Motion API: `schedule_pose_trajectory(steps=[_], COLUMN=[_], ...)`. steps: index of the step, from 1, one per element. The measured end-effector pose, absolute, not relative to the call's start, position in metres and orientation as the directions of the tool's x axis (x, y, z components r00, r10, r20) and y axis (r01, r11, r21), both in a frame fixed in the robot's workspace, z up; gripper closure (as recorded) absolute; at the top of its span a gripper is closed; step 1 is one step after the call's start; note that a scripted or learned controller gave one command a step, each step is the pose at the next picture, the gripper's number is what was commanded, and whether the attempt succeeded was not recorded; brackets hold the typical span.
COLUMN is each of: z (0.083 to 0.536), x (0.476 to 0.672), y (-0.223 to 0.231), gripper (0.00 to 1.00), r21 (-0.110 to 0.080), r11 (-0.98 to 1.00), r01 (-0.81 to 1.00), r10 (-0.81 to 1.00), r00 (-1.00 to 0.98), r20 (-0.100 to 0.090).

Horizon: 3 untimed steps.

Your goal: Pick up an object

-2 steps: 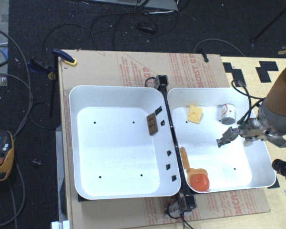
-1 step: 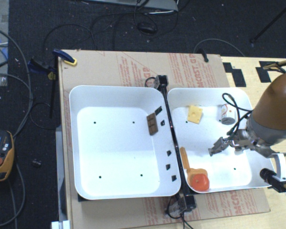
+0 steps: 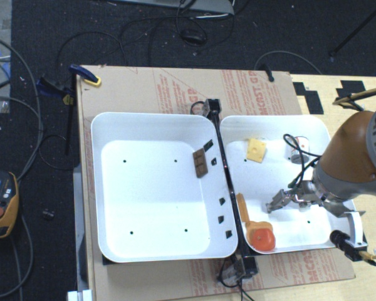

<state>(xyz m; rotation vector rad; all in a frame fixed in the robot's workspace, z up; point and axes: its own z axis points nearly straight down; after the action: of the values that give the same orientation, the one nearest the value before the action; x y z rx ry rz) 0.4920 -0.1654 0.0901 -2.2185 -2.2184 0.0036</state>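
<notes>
Since the arm reaches in low over the right bin (image 3: pixel 313 129), its claw (image 3: pixel 277 203) hangs just above that bin's floor, fingers seemingly parted and holding nothing. Beyond the claw, the left bin (image 3: pixel 106 127) carries a brown chocolate bar (image 3: pixel 200 163). Nearest, below-left, lies an orange-handled red scoop (image 3: pixel 257 231); above, a yellow block (image 3: pixel 256 150).

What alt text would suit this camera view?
The gripper hangs low in the right bin, between a yellow block and a red-and-orange object. A brown bar lies in the left bin.
</notes>
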Motion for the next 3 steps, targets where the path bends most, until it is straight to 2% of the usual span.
schedule_pose_trajectory(steps=[1, 3], z=[0.102, 0.201], x=[0.493, 0.496], y=[-0.166, -0.151], gripper=[1.0, 1.0], r21=[0.0, 0.003], r11=[0.0, 0.001], r01=[1.0, 1.0], r10=[1.0, 1.0], r00=[0.0, -0.001], r20=[0.0, -0.001])
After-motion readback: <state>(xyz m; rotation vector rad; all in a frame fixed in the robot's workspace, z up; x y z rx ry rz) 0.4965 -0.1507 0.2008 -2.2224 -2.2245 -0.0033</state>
